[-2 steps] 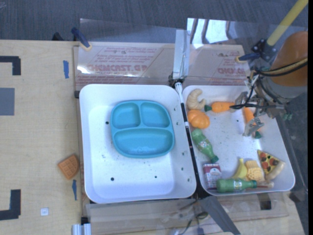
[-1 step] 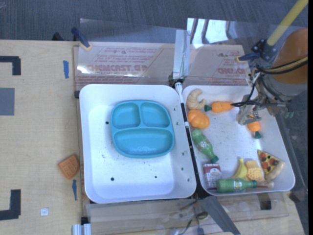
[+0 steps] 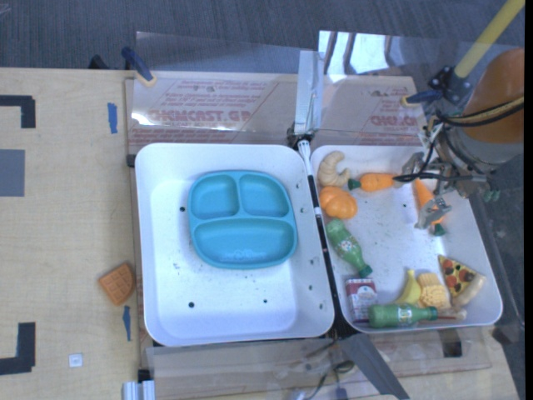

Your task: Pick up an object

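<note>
Nearest the camera, along the front rim of the right bin (image 3: pixel 487 307), a green bottle (image 3: pixel 401 314) is lying on its side, with a small red carton (image 3: pixel 361 297) just beside its base. Behind them a banana (image 3: pixel 409 287) and a corn cob (image 3: pixel 431 292) are touching, and a pizza slice (image 3: pixel 459 277) is resting toward the bin's right corner. These toys are piling up in the low front corner, probably because the bin is sitting at a slant.

In the left bin (image 3: pixel 158 223) a blue divided plate (image 3: pixel 241 219) is sitting flat, near the middle. Off to the left, a waffle toy (image 3: pixel 117 282) is lying on the bare bench (image 3: pixel 58 223), well apart from both bins.

Moving back in the right bin, a second green bottle (image 3: pixel 347 248) is lying diagonally near the divider, with an orange fruit (image 3: pixel 337 202) just behind it, then a croissant (image 3: pixel 333 167) and a carrot (image 3: pixel 375 182) beyond.

At the right, the claw (image 3: pixel 433 215) is hanging over the bin floor beneath the arm's cabled wrist. A small orange piece (image 3: pixel 423 193) is showing just above its tip, possibly another carrot, so this seems the likely target. Whether the claw is apart or closed on that piece I cannot tell, since wires and shadow are cluttering it. As a judgement, the pick is being attempted here but not confirmed.
</note>
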`<state>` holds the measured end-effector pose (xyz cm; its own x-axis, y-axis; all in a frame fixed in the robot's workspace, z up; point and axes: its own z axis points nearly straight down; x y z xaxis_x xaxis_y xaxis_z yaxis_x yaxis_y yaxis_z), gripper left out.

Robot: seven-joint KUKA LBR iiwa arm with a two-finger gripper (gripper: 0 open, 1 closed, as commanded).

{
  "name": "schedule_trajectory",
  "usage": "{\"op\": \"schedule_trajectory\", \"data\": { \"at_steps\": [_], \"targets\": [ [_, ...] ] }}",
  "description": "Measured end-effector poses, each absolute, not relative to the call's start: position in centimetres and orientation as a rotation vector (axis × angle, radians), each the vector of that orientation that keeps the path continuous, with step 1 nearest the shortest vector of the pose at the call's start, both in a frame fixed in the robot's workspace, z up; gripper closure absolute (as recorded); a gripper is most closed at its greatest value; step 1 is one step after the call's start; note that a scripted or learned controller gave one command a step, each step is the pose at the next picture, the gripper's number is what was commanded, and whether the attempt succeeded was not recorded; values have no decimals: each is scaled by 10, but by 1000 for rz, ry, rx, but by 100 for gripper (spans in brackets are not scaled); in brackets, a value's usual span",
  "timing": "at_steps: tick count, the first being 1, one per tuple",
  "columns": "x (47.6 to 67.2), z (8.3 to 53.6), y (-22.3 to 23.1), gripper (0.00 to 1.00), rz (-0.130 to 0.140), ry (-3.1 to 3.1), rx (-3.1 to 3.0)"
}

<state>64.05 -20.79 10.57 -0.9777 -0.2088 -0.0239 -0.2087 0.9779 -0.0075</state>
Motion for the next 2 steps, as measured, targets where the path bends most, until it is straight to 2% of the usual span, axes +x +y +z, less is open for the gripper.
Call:
{"op": "schedule_trajectory", "data": {
  "at_steps": [1,2],
  "targets": [
    [652,87,-223,0,1,3119,-314],
    [656,98,-223,100,-3,3106,-309]
  ]
}}
